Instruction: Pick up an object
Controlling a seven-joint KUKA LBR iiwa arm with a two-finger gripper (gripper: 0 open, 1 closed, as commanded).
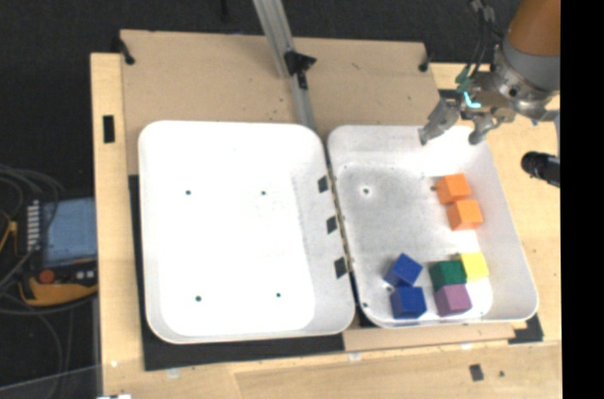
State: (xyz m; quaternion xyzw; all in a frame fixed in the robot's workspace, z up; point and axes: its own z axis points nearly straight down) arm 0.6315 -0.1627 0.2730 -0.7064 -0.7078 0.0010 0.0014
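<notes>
grey arm (528, 58) with orange band, dark cable, teal-lit wrist, two grey fingers (436, 125)

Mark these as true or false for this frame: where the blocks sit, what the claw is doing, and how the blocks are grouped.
1. All the blocks lie in the right bin. True.
2. The claw holds an orange block. False: both orange blocks lie on the bin floor, and the open claw has nothing between its fingers.
3. Two blue blocks sit close together. True.
4. The purple block sits in the left bin. False: it is in the right bin, just below the green block.
</notes>
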